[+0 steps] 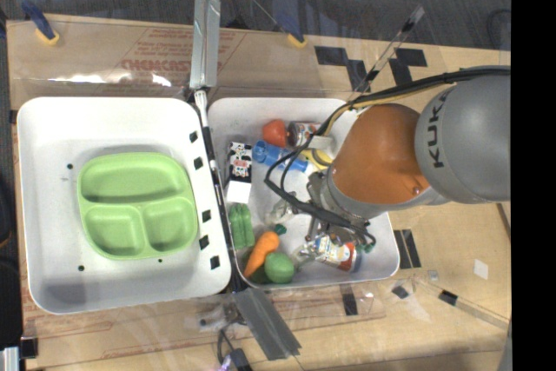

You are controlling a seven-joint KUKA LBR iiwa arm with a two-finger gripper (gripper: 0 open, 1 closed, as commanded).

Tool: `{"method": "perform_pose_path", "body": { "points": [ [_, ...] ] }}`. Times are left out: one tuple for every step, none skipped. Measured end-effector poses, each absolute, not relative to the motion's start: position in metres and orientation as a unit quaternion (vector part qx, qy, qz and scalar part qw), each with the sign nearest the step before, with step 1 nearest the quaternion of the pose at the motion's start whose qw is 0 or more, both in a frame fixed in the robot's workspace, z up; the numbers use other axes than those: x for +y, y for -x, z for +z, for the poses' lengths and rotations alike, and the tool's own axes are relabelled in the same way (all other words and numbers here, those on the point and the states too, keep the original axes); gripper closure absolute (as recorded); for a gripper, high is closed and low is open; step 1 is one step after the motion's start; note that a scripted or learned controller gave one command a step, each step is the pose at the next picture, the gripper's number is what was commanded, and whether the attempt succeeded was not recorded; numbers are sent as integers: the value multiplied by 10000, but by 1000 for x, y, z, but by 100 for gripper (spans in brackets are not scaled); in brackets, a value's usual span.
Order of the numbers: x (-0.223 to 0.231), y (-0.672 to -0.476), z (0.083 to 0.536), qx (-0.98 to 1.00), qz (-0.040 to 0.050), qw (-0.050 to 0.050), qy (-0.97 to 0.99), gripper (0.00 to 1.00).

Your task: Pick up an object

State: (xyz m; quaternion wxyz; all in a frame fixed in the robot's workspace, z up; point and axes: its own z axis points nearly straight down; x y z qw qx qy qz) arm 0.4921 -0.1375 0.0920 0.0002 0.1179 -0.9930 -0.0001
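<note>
Below us, an arm [408, 156] reaches over the right of two white bins.
We see the left bin [35, 213] holding a green tray [136, 204]. The right bin [382, 261] holds toys: a carrot [260, 251] touching a green ball [280, 268], a tomato [274, 132], a blue piece [282, 157]. The gripper [328, 241] hangs low over a small can [339, 255]; whether it grips, we cannot tell.

Right bin [388, 241] crowded; left bin [43, 187] open around green tray [136, 204].
</note>
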Motion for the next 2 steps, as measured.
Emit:
{"method": "perform_pose_path", "body": {
  "points": [
    [-135, -494, 102, -9925, 0, -15, -1225, 100],
    [-211, -492, 94, -9793, 19, -38, -2025, 100]
  ]
}}
